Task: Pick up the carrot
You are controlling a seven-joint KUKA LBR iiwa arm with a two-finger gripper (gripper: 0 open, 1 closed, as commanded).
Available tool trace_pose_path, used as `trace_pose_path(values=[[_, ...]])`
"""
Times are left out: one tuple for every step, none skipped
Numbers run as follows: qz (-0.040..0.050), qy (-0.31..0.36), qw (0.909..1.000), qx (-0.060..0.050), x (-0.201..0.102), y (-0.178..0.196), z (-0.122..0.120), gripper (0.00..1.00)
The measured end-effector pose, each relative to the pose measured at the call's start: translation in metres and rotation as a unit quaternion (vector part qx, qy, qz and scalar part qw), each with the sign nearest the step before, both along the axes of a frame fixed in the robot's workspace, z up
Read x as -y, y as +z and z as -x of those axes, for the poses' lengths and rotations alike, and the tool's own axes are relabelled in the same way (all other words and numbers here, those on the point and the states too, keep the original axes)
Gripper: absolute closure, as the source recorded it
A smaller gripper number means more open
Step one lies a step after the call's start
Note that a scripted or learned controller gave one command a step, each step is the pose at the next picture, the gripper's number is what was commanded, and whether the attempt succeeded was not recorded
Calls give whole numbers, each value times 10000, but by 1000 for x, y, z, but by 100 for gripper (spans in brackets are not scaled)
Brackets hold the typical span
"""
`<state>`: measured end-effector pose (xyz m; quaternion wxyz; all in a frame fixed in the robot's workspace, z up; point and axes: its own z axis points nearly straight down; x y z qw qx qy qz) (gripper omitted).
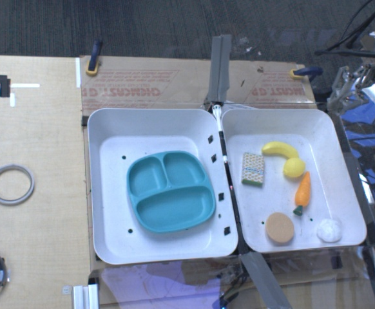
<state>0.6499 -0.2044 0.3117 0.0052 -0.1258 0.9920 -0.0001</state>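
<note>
The carrot [303, 190] is lying in the right bin [342, 172], at five o'clock of the banana [281, 150]; the gripper's [355, 82] state cannot be told.

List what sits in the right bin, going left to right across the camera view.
Patterned block → round brown disc → carrot → white ball. The banana and lemon overlap the others' span, so I leave them out.
</note>
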Motion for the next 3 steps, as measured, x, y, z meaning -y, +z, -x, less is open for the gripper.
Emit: trace_pose_path(values=[[2, 12, 10000, -21, 2, 41, -10, 100], [6, 455, 9990, -22, 3, 75, -11, 100], [9, 1059, 9944, -22, 17, 86, -11, 100]])
